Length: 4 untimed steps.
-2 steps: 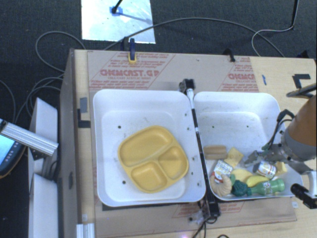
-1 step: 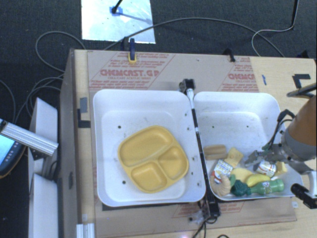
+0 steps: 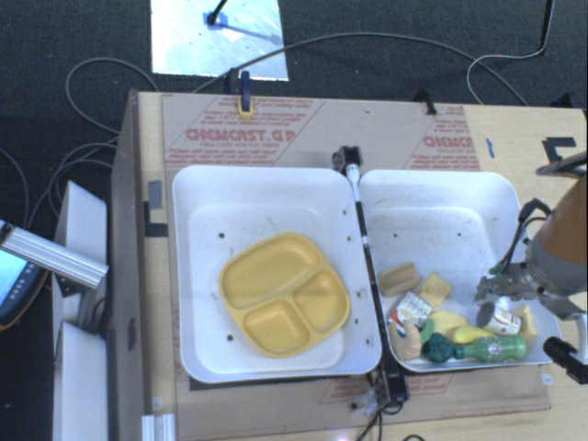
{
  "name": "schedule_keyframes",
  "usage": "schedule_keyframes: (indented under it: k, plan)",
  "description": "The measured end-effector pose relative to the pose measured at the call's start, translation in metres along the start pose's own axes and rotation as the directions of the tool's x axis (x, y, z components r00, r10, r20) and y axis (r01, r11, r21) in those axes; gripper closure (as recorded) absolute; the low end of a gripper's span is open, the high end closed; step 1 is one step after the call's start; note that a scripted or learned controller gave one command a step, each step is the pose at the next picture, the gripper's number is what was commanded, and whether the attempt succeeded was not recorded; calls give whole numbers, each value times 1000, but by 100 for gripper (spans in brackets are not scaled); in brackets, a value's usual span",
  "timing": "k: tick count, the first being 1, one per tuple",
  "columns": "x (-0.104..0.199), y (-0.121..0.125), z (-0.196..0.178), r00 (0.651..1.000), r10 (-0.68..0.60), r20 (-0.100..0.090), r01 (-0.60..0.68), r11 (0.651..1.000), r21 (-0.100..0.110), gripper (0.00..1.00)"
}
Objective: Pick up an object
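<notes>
**Claw low at the right bin's crowded corner**

My claw sits over the right bin, near its right wall, just above a small white item; how far it is open, I cannot tell. Toys crowd the near edge: a green bottle, a tan block. The bin's far half lies bare. A yellow tray fills the left bin.

Even, bright overhead light; soft shadows inside the white bins; slightly soft focus overall
</notes>
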<state>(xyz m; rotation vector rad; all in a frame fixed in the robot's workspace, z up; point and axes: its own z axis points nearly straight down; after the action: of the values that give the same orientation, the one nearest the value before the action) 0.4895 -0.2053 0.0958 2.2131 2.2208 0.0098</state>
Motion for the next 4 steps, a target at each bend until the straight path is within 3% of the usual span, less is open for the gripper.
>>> schedule_keyframes:
  k: [1,2,3,4]
  plan:
    - [0,-2,7,1000,1,0,-1,1000,5,100]
    - [-1,-1,-86,1000,0,2,0,1000,5,100]
    - [-1,-1,-85,1000,0,1,0,1000,6,0]
    - [-1,8,-75,1000,0,1,0,1000,7,0]
